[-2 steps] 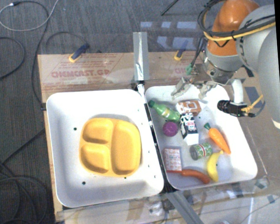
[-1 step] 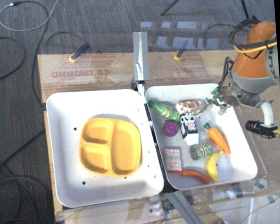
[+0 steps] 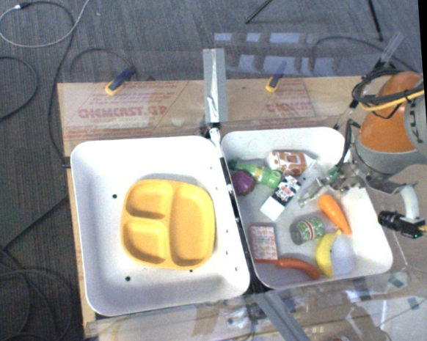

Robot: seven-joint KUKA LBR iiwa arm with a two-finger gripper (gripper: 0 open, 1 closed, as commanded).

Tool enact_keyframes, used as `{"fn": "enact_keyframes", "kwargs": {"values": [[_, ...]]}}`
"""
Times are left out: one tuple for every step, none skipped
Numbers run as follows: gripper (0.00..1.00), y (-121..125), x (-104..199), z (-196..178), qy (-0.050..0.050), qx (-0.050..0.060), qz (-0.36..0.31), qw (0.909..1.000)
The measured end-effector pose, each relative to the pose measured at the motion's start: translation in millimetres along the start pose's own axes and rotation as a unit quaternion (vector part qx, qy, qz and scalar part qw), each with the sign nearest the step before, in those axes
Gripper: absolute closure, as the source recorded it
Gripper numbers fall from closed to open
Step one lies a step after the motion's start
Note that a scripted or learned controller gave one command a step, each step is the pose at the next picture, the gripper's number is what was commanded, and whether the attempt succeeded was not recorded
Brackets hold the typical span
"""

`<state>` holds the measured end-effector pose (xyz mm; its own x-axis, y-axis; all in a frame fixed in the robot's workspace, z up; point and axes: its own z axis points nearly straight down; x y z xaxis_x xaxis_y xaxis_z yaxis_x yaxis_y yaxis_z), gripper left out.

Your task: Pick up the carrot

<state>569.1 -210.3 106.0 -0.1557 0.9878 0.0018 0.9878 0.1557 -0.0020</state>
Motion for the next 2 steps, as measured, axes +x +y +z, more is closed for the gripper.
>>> {"fn": "enact_keyframes", "kwargs": {"values": [[1.00,0.0,0.3,-8.4,0.001,0.001,0.000,1.0000],[1.00,-10.3,13.8,-94.5,-0.002,0.000,-0.094,0.9956]]}}
